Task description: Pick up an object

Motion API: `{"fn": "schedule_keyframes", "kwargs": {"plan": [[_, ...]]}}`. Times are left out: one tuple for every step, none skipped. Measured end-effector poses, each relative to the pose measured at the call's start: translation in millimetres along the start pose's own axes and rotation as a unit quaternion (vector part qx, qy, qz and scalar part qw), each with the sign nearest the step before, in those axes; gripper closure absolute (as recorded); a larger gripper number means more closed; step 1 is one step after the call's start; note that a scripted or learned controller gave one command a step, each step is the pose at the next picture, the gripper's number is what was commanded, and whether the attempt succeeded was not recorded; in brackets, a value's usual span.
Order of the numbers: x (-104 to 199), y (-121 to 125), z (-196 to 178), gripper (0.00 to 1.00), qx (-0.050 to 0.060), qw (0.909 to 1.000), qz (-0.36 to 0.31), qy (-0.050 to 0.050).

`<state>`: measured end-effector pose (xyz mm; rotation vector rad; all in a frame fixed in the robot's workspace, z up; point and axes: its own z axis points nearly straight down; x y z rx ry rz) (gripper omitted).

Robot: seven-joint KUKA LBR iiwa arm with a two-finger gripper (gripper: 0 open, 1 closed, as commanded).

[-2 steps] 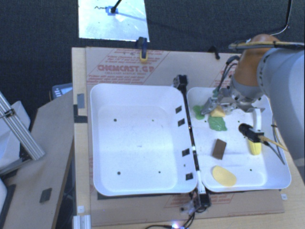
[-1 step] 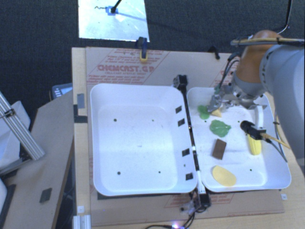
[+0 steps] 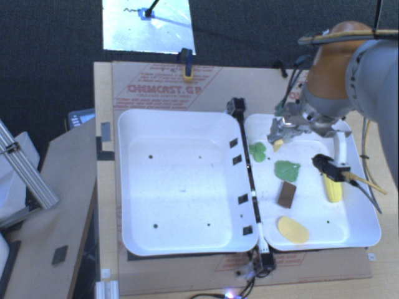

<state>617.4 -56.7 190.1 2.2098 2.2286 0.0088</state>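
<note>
On the bench (image 3: 105, 192) we see a brown board (image 3: 206, 80) with red printing. On it two white bins lie side by side, meeting along a seam fitted with black clips (image 3: 237, 161). The left bin (image 3: 181, 185) takes the board's left and middle, and the right bin (image 3: 352, 232) takes its right side.

The grey arm (image 3: 377, 73) reaches in over the right bin's far right corner, with its orange band (image 3: 330, 61) above the wrist. The gripper (image 3: 278, 136) hangs over the far left part of the right bin, close to its far edge. We cannot tell whether it is spread or pressed together.

All the loose objects lie in the right bin:
- A yellow oval disc (image 3: 292, 230) lies close to the near edge, toward the left.
- A crumpled green piece (image 3: 287, 170) sits about mid-bin.
- A yellow stick-shaped piece (image 3: 334, 192) lies lengthwise toward the right edge.
- A brown block (image 3: 287, 194) lies just on the near side of the crumpled green piece, between it and the oval disc.
- A smaller green lump (image 3: 257, 151) sits by the left edge, just beside the gripper.
- A small yellow bit (image 3: 278, 145) shows just under the gripper; it may be pinched there or may merely lie on the bin floor.
</note>
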Motion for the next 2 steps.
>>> {"fn": "schedule_keyframes", "kwargs": {"plan": [[75,-60,-10,1.0,0.003,1.0,-0.001,0.001],[155,-74,-38,1.0,0.001,1.0,-0.002,0.0]]}}
